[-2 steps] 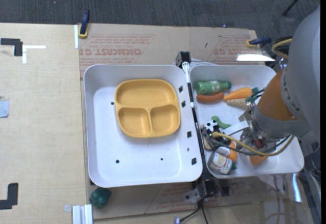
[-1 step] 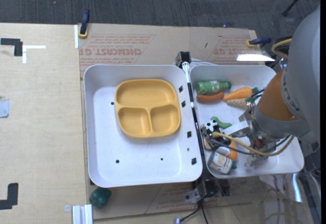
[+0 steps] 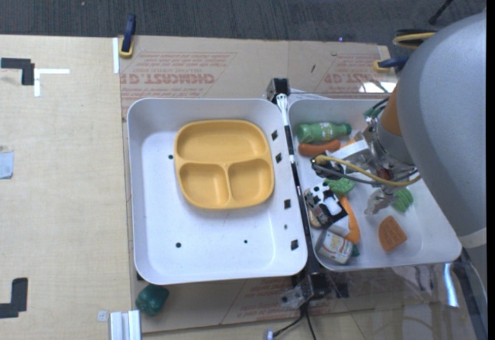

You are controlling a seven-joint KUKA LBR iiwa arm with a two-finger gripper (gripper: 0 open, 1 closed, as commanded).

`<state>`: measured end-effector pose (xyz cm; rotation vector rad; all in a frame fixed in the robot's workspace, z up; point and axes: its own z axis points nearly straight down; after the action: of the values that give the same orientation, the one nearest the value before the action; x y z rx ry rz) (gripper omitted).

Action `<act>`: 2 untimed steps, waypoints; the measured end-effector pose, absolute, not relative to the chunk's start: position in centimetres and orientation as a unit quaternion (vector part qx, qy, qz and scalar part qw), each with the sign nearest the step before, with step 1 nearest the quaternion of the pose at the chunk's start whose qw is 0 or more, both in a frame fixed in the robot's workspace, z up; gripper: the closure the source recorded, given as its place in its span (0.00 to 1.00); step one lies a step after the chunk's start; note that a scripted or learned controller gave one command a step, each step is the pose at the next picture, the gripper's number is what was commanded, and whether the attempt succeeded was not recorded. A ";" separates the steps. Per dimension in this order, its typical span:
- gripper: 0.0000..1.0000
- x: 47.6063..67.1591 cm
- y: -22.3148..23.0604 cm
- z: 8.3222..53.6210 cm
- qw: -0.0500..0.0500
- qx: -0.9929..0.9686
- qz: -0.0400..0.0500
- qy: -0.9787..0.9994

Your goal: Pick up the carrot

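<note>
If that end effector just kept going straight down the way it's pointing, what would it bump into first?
Probably the white floor of the right bin, or the orange wedge-shaped piece lying just below the end effector. The carrot lies to its left, off that line. Depth is hard to judge from this slanted view.

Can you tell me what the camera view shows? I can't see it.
A grey robot arm reaches from the right over the right white bin, which is crowded with toy food, including a carrot and a green bottle. The left white bin holds a yellow divided plate.
</note>
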<state>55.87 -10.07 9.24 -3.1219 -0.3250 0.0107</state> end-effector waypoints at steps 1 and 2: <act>0.00 47.6 -9.6 9.1 0.002 -0.992 0.003 -0.127; 0.00 56.4 -10.6 9.1 0.001 -0.995 0.003 -0.104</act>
<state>56.40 -10.57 9.11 -3.1217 -0.3279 0.0095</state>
